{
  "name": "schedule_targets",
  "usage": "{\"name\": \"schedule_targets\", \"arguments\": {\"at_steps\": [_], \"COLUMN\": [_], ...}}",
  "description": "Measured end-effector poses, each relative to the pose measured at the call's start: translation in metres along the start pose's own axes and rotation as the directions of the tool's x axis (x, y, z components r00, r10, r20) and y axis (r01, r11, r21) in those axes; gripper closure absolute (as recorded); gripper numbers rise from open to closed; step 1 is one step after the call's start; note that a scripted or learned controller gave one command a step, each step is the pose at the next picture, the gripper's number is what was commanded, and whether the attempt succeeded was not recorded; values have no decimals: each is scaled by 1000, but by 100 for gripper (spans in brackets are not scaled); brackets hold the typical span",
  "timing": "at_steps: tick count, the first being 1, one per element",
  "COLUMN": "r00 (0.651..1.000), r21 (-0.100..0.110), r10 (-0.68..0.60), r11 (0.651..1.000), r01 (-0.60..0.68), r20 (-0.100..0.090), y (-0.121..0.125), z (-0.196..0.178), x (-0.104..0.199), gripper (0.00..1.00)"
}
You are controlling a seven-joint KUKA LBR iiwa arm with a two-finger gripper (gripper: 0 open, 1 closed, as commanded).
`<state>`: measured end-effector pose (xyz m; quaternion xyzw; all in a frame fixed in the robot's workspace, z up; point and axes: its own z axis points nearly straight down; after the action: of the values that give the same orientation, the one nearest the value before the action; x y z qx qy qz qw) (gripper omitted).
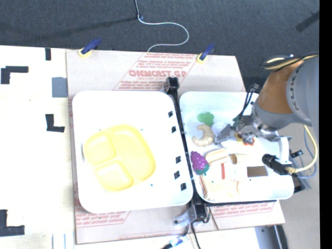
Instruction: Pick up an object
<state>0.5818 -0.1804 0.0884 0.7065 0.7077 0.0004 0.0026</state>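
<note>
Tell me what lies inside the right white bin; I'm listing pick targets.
Inside the right white bin: a green leafy toy, a beige curved toy, a purple grape bunch, and pale flat pieces. The tool and arm cover the bin's right part.

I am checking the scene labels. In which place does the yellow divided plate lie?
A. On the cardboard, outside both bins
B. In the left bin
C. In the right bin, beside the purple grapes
B: the yellow divided plate lies flat on the floor of the left bin, while the purple grapes are in the right bin.
</note>
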Motion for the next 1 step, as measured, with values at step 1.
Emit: {"name": "schedule_targets", "arguments": {"at_steps": [1], "r00": [1000], "r21": [1], "r10": [-2], "r11": [1000], "r01": [2], "r20": [-4], "y": [0], "z": [-9], "x": [2], "gripper": [100]}}
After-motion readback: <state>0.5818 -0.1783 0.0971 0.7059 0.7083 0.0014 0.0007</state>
